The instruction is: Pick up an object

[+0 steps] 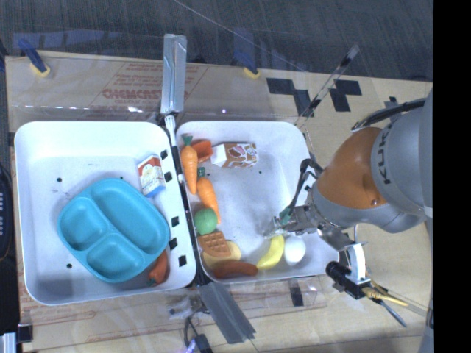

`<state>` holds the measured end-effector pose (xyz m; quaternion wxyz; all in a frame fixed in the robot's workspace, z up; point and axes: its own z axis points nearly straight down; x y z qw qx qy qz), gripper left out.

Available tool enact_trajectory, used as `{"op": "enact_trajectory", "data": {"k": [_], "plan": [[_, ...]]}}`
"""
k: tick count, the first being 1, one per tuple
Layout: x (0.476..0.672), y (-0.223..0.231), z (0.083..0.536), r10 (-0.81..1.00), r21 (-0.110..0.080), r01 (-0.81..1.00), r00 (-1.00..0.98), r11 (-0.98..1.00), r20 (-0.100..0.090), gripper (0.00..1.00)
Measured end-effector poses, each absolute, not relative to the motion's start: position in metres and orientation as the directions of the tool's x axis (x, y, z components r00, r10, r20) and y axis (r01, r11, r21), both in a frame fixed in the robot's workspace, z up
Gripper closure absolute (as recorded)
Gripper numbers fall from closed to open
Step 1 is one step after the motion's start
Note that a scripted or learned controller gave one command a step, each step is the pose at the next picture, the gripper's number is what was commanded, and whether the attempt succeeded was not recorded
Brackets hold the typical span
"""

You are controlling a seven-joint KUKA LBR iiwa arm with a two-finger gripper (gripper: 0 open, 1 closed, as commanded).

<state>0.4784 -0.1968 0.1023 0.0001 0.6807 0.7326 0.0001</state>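
The grey arm with its orange wrist band (352, 176) fills the right of the frame and reaches down into the lower right part of the right-hand shallow white bin (254, 134). Its two-finger gripper (285, 223) sits low over the bin floor, just above a yellow plastic banana (271, 252) and a white egg-shaped object (294, 251), which lie side by side near the bin's lower edge. Whether the tool is clenched or released cannot be told from here, and nothing is seen between its tips.

The left-hand white bin (44, 153) carries a large blue compartment tray (112, 229), tilted across its middle. A small red-and-white carton (151, 175) stands just beside the tray's upper right corner.

Along the right bin's left side lie two orange toy carrots (190, 164), a green round piece (206, 220), a tan waffle-like block (218, 248) and a reddish-brown sausage (234, 269). A brown-and-white milk carton (236, 154) lies on its side near the bin's top.
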Motion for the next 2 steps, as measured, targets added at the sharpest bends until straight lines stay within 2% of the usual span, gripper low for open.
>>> {"op": "enact_trajectory", "data": {"k": [1, 2], "plan": [[0.501, -0.144, 0.216, 0.99, 0.008, 0.99, -0.143, 0.143, -0.001, 1.0], [0.505, -0.083, 0.237, 0.992, -0.001, 0.992, 0.122, -0.122, 0.0, 1.0]]}}
